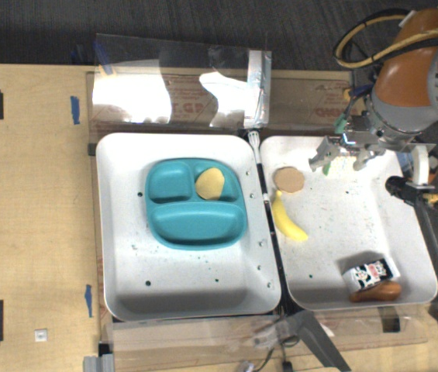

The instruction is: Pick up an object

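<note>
The jaws (346, 153) are hanging released, gripping nothing, over the far end of the right bin (405, 231). The round tan object (288, 180) is lying just beside them, near the banana (288, 220) (close against the bin wall), so a descent is probably risking a glancing miss.

Tan wooden bench top (25, 231) with black corner marks, blue tape bits, dark carpeted floor (164, 6) beyond

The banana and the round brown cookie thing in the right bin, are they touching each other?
Cannot tell. In the camera view the banana's upper tip comes right up under the round brown piece, with no clear gap or overlap to see from this slanted angle.
</note>
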### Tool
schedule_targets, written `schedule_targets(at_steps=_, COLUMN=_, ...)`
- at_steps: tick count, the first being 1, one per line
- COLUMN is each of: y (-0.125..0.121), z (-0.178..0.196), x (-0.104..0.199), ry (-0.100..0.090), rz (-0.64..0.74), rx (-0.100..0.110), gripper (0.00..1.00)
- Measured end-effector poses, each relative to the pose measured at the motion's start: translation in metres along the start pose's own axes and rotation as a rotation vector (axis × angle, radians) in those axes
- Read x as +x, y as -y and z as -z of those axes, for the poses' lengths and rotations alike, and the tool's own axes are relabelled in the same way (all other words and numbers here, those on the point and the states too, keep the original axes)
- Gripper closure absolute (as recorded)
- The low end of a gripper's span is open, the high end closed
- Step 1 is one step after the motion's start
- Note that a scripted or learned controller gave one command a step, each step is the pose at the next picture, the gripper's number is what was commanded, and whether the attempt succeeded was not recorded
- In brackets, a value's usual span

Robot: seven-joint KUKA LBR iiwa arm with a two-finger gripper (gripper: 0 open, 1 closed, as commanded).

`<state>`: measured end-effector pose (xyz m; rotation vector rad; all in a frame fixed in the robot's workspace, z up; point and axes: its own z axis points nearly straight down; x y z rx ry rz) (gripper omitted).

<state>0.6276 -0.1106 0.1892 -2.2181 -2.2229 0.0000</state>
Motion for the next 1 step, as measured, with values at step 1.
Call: schedule_targets(at_steps=1, y=-0.0199, z=-0.0977, x=-0.0678, ry=0.001, rz=-0.025, rx=0.007, gripper=0.00)
